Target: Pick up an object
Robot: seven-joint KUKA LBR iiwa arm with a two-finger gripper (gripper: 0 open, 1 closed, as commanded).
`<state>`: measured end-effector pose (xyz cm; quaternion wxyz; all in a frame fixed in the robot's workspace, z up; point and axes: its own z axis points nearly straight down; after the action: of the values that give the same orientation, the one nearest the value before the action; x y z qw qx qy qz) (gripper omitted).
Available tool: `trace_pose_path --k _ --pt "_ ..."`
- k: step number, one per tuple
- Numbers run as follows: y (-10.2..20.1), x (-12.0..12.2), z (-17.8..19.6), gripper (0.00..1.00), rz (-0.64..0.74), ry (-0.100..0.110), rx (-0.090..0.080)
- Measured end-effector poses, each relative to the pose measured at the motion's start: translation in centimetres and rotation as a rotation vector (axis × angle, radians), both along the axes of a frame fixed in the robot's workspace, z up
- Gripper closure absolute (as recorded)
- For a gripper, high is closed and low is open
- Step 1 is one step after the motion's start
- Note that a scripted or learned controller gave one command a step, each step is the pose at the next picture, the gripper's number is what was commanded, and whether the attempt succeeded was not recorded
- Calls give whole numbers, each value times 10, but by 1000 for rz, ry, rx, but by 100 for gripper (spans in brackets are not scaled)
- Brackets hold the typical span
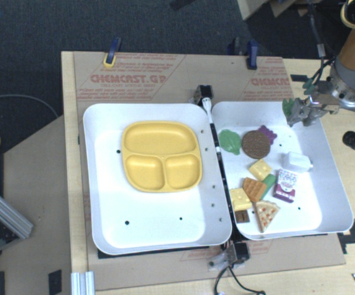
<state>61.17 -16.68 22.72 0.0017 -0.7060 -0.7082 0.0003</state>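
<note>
Gripper [300, 112] hangs over the far right corner of the right bin [325, 165], and a small green thing [288, 107] sits at its tip — I cannot tell if it is pinched or just close. Below lie toy foods, packed tight: a green leaf [230, 141], a brown cookie [256, 144], purple grapes [267, 133], cheese [261, 168], a pizza slice [266, 214]. 1 yellow tray [162, 155] rests in the left bin [103, 195].
</note>
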Motion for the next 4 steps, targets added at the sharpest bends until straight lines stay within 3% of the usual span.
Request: trace_pose_path --k 2,3,4 --pt "99 -26 0 100 2 0 1" --pt "143 -50 -11 100 1 2 0" --pt "162 -54 6 100 0 -5 -1"
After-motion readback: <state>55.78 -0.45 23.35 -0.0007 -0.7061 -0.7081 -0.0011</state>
